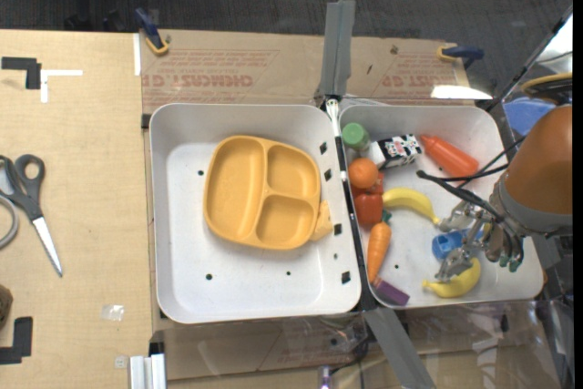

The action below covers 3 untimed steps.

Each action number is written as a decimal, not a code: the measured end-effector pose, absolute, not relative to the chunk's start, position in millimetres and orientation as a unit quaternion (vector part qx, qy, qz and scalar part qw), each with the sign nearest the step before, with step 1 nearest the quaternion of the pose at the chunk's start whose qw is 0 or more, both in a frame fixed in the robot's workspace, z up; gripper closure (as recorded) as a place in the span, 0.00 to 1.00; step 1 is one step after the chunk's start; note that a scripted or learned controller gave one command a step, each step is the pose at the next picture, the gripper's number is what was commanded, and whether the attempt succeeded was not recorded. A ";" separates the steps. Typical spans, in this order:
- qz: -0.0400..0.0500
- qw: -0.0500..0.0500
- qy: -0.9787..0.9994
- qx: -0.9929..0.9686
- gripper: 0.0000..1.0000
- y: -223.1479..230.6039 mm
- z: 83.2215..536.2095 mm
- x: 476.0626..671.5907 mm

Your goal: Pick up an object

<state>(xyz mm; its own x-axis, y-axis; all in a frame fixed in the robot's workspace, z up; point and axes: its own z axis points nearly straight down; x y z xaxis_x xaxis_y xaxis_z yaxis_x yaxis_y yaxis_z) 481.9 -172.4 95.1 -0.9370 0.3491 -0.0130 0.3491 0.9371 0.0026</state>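
The orange band [553,161] of the arm looms closest to you at the right edge, over the right bin [487,116]. Below it the gripper [458,249] hangs low inside that bin, over the small blue object [444,244] and just above the lower banana [458,281]. You cannot tell from here how its pincer stands, or whether it has anything between it: wires and metal parts clutter that spot.

Look along the right bin and you find a second banana [410,201] near the middle, an orange-red piece [448,156] toward the far wall, a black-and-white item [398,148] beside it, and a green-capped thing [352,136] in the far-left corner. Down the left wall sit an orange [363,173], a red piece [369,209], a carrot [378,251] and a purple block [392,292].

In the left bin [173,223] you see a yellow divided plate [262,192]. Scissors [35,205] lie on the bench [68,123] at far left.
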 end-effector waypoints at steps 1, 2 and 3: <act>0.000 0.007 0.984 0.175 1.00 -171.8 103.9 482.6; 0.000 0.007 0.984 0.176 0.00 -171.7 103.9 482.7; 0.000 0.002 0.992 0.124 0.00 -127.4 92.7 561.1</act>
<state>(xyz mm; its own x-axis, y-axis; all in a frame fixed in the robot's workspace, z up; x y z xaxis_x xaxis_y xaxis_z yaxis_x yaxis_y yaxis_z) 561.1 -127.4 92.7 -0.9694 0.2456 -0.0044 0.2456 0.9694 0.0009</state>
